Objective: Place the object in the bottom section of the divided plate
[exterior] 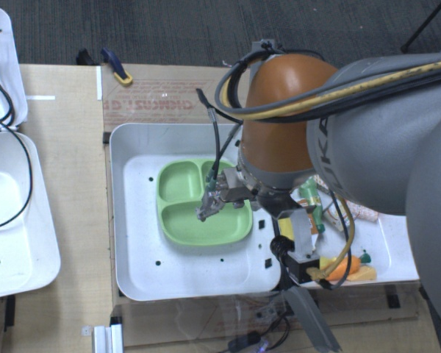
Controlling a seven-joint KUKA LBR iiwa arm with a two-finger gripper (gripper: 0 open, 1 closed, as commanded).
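**Arm over the green plate**

The grey arm with its orange band (290, 116) looms nearest. Its jaws (209, 206) hang over the light green divided plastic plate (206, 230), at the bottom section's upper edge; their spread and any held object cannot be told.

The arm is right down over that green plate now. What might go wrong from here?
1. The end effector sits low over the green divided plate, near the ridge between sections, so anything let go there might land in a top section instead of the bottom one.
2. It could bump the light plate and slide it across the white bin.
3. Black cables hang close by the wrist and might snag.
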